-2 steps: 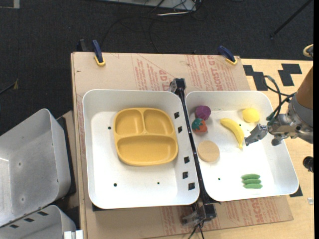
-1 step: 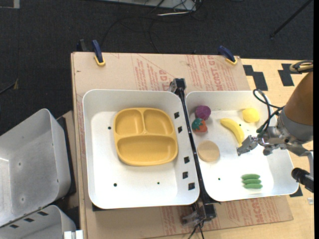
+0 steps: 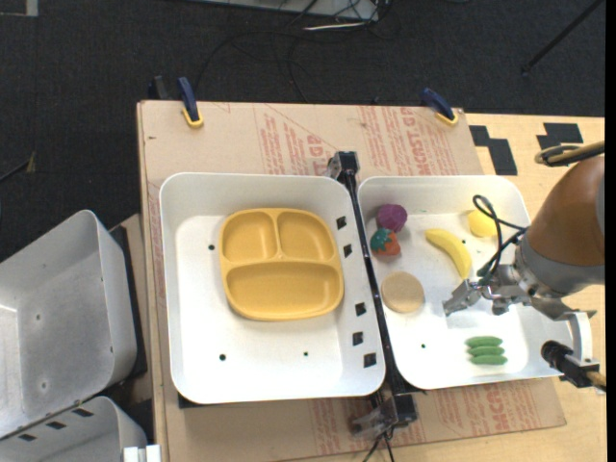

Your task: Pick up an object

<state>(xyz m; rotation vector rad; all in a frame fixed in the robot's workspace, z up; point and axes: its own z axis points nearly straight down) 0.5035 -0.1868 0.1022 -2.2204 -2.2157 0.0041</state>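
Note:
The right bin (image 3: 438,369) holds several small items. A banana (image 3: 450,250) lies near its middle, a yellow lemon (image 3: 481,223) behind it, and a purple grape bunch (image 3: 391,217) at the back left. Next to the grapes sits a small red and green toy (image 3: 386,243). A tan round disc (image 3: 402,293) rests by the bin's left wall, and a green pea pod (image 3: 486,349) lies at the front. My gripper (image 3: 470,297) hangs low over the bin floor between the banana and the pea pod, right of the disc. Nothing is seen in its grasp.
The left bin (image 3: 192,354) carries a yellow divided plate (image 3: 282,263). The arm's orange band (image 3: 577,219) and grey wrist cover the right bin's right side. A grey container (image 3: 58,306) stands off the bench at the left. Clamps (image 3: 191,104) hold the board's back edge.

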